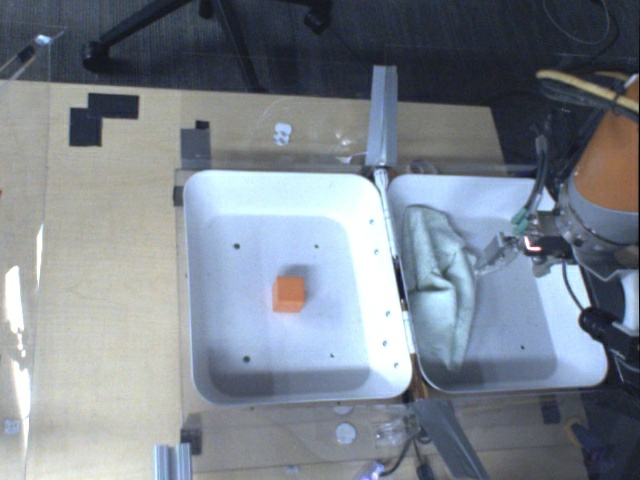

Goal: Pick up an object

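Grey cloth (pixel 440 283) just left of jaws.

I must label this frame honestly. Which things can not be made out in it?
- Gripper, camera view: small and blurred over the right white bin; open or shut cannot be told, nor whether it touches the crumpled grey-green cloth.
- Grey arm with orange band: cut off by the right edge.
- Small orange cube in the left white bin: too small to tell its material.
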Robot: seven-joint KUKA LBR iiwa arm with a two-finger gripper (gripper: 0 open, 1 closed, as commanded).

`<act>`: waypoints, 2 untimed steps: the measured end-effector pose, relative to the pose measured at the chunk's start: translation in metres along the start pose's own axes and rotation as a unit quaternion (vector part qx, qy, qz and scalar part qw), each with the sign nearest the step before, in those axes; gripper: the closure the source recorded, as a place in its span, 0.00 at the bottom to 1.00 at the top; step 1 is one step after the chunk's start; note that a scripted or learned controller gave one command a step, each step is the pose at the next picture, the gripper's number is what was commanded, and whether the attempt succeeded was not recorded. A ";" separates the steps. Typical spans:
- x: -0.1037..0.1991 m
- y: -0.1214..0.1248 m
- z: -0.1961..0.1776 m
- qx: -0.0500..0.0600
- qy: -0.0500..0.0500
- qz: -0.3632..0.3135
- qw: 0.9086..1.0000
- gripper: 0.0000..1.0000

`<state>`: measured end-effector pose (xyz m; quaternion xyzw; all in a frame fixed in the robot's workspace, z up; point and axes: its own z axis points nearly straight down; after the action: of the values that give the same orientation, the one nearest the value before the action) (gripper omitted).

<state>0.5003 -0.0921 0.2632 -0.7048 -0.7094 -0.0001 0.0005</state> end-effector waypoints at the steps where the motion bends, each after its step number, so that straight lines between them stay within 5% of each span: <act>1: -0.006 0.020 0.166 -0.006 -0.002 -0.120 0.993 0.00; 2: -0.005 0.021 0.155 -0.006 -0.001 -0.122 0.993 1.00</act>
<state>0.5211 -0.0968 0.1077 -0.6133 -0.7898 -0.0042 -0.0043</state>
